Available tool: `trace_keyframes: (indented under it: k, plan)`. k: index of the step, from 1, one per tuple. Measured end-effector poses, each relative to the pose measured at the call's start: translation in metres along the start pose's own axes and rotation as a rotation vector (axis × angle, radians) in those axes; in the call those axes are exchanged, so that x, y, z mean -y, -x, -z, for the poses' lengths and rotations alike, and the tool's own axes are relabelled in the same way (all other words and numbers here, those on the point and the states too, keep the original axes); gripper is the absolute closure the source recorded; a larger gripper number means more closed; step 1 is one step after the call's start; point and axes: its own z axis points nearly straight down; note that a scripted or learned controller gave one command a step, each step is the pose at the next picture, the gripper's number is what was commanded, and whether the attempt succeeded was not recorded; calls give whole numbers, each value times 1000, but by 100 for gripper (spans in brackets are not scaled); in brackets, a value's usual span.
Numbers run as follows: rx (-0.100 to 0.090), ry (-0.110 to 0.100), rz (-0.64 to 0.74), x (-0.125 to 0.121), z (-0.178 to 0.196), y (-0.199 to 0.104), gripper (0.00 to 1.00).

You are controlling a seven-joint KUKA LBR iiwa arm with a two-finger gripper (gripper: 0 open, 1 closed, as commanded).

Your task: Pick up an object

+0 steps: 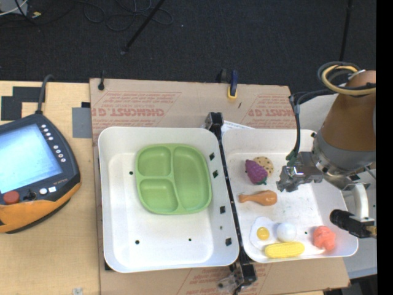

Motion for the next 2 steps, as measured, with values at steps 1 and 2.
trace_keyframes:
  k: [1,2]
  plan:
    - [-2,-3,5,-5,-4,-57,100]
    - [-1,-4,2,4,-13,-106,100]
